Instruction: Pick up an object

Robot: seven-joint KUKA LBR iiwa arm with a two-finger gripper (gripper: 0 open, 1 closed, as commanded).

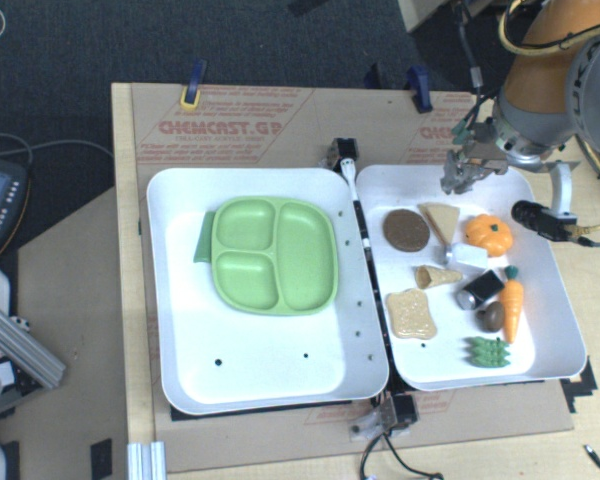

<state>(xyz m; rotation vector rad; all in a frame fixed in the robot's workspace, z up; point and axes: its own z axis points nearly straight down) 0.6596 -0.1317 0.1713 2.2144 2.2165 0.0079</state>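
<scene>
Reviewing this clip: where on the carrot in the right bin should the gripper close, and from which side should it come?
Probably the carrot's thick orange middle, from straight above, fingers across its narrow width. It lies lengthwise, with the dark roll and brown lump crowding its left side, so clearance there looks tight.

Two white bins (170, 268) (550, 298), one green divided plate (275, 254), and about nine toy foods (410, 230).

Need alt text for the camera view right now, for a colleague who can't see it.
The gripper hangs over the back edge of the right bin, which holds toy food, including a pumpkin, carrot and bread slice. The left bin holds a green divided plate.
</scene>
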